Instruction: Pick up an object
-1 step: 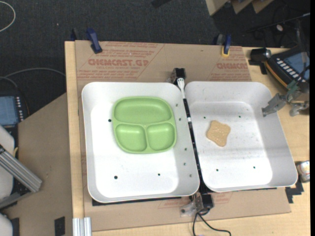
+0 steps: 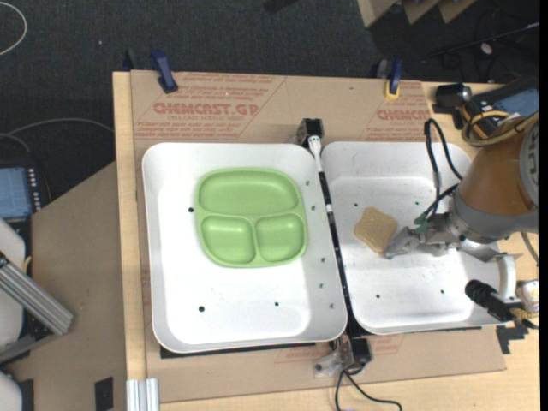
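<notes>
In the right bin, the hand, grip indiscernible, touches a tan block; left, a green tray.

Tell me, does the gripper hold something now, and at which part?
Cannot be told: the gripper touches the tan sponge at its lower right edge.

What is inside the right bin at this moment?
A tan sponge-like block lies in the right bin, with the hand at its edge. Anything beneath the arm is covered.

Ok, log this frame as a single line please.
phase: reaching | gripper low in right bin, beside tan block | grasp: unconfirmed | green tray in left bin
</notes>
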You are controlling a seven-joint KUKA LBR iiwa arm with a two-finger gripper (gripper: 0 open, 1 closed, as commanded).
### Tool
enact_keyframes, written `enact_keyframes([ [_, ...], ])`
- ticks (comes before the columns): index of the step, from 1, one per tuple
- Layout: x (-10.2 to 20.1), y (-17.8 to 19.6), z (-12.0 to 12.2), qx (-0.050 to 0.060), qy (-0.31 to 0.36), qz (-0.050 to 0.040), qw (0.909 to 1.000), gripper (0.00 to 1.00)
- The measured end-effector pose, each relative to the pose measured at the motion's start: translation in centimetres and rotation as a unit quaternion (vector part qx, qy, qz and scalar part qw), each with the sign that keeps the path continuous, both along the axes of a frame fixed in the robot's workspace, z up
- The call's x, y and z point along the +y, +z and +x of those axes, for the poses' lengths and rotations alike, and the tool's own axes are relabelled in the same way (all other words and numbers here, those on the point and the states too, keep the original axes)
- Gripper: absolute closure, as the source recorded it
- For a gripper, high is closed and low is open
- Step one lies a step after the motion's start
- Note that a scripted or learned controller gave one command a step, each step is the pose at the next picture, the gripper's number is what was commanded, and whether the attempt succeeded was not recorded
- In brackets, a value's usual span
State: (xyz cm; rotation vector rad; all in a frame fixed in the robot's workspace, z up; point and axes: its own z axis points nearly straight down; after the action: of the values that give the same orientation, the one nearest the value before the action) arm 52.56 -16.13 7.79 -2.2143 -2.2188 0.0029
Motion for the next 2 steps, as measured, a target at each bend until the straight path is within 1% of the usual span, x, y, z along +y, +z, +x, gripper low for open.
enact_keyframes([
  [1,-4.2,0.8,6.1,-0.006,0.000,-0.0040,1.0000,0.00],
  [2,5.3,0.6,1.4,0.000,0.003,0.0015,1.0000,0.00],
])
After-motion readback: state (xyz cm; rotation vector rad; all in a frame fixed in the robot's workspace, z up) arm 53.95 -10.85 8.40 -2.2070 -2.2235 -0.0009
